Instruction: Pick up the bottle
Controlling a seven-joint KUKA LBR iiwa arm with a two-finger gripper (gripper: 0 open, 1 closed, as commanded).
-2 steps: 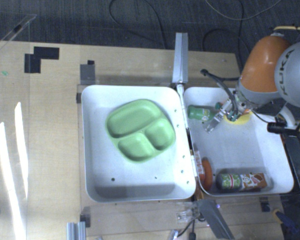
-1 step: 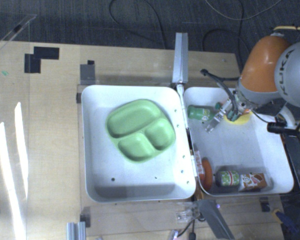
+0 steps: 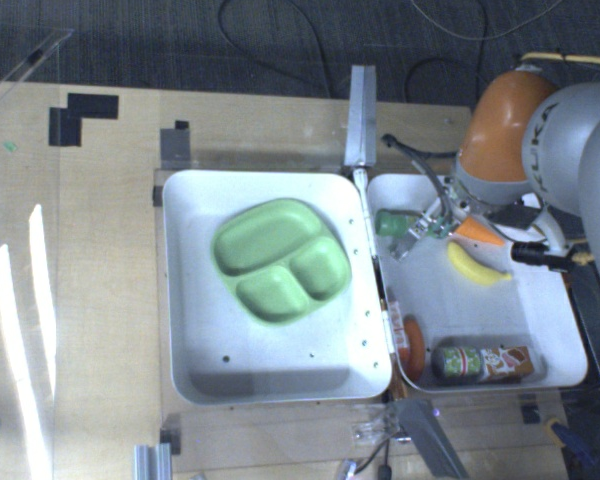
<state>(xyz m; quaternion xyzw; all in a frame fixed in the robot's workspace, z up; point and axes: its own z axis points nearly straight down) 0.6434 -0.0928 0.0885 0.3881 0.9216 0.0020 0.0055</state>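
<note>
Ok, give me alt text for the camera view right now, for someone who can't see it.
The gripper hangs over the upper left of the right bin, beside a green object, a banana and an orange piece. The bottle lies along the near wall. The left bin holds a green divided plate.

- Arm (image 3: 540, 138) reaches in from the right over the right bin (image 3: 555, 313)
- Gripper (image 3: 417, 233) low at that bin's upper left, beside a green item (image 3: 390, 223)
- Bottle (image 3: 480, 362) lies on its side along the near wall
- Banana (image 3: 477, 266) and an orange piece (image 3: 477, 234) by the wrist
- Green tray (image 3: 280, 260) in the left bin (image 3: 195, 298)
</note>
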